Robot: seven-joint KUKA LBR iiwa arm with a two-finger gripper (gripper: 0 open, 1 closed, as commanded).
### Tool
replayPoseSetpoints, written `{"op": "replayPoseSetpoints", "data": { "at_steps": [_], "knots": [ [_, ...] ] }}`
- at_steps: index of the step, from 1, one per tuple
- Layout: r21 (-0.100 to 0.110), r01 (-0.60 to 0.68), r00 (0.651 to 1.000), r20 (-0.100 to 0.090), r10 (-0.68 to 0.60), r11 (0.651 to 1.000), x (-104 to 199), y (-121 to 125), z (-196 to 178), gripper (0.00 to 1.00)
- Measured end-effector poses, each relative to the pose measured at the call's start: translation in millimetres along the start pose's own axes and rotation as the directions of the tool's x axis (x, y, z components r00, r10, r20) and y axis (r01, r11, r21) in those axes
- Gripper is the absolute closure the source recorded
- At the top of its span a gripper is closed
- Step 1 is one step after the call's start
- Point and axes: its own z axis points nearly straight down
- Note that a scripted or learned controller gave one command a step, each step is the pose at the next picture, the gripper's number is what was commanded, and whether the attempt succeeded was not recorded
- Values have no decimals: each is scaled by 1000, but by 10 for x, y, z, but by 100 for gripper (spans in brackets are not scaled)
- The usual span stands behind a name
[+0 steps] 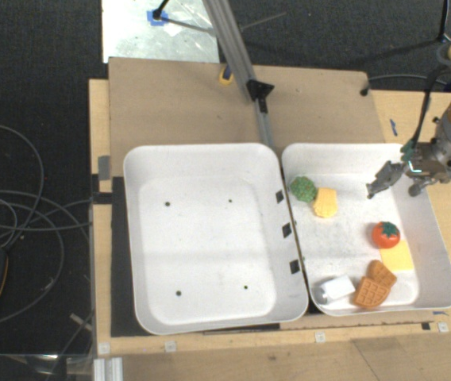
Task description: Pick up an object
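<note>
Camera view: the desk (178,101) carries two shallow white bins side by side. The left bin (142,292) has bare walls and floor, the floor marked by four small dark dots. The right bin (440,288) holds six objects. A green broccoli floret (303,188) lies near the bin's far left corner, and a yellow toy piece (326,203) lies just beside it, toward the near side. A red tomato (385,234) with a green stem cap sits toward the bin's right wall, roughly midway between the far and near edges. A flat yellow cheese slice (399,257) lies directly nearward of the tomato, touching or nearly touching it. A brown waffle (374,285) lies at the near edge, overlapping the corner of the cheese slice. A small white block (336,289) rests near the bin's near left corner, just beside the waffle. The grey arm enters from the right, above the far right corner of the right bin. The pincer (383,182) hangs over the far right part of that bin, well apart from the tomato and the yellow toy piece. Its dark fingers (378,186) point toward the left; whether they are apart or together cannot be told at this resolution. No object shows between them.
</note>
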Motion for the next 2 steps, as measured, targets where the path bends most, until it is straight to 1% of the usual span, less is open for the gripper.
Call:
{"op": "replayPoseSetpoints", "data": {
  "at_steps": [1,2],
  "knots": [
    [-5,-1,1000,1,1,1000,-2,8,-24,0],
    [1,-3,1000,0,3,1000,53,-20,589,0]
  ]
}}
